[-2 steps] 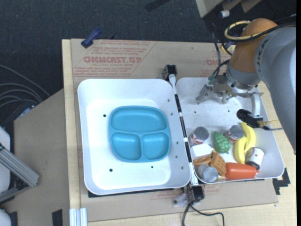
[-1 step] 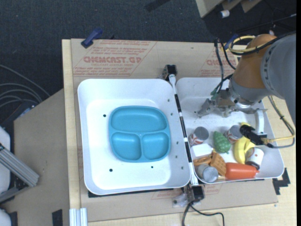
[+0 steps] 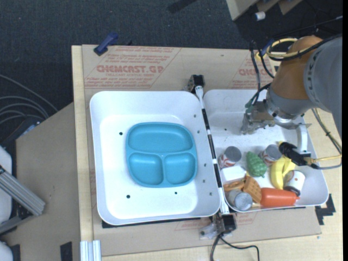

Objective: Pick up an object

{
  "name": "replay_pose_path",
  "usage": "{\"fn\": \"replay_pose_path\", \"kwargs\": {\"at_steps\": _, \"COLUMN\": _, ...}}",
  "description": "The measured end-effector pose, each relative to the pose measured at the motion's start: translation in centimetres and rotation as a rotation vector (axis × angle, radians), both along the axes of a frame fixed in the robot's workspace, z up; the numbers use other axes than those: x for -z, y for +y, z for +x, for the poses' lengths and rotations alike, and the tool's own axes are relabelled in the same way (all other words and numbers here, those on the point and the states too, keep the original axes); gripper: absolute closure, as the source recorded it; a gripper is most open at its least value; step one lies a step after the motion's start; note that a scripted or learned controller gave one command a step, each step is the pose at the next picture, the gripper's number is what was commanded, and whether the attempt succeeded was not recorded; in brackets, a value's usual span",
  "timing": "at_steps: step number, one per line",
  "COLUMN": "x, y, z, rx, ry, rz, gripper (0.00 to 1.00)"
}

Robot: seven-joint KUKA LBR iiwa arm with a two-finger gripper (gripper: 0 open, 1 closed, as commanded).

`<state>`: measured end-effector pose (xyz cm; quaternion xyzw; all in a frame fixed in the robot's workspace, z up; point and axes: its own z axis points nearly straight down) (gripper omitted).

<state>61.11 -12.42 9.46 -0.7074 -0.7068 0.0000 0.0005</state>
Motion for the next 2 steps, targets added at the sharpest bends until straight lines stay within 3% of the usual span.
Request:
{"fn": "replay_pose_path", "kwargs": {"at_steps": 1, "x": -9.17, "y": 6.21, "z": 3.73, "rx": -0.003, "ry": -0.004, "rz": 0.000, "gripper": 1.00}}
{"fn": "replay_pose_path", "kwargs": {"at_steps": 2, "x": -9.02, "y": 6.09, "z": 3.63, "rx": -0.002, "ry": -0.001, "rz": -0.001, "gripper": 0.00}}
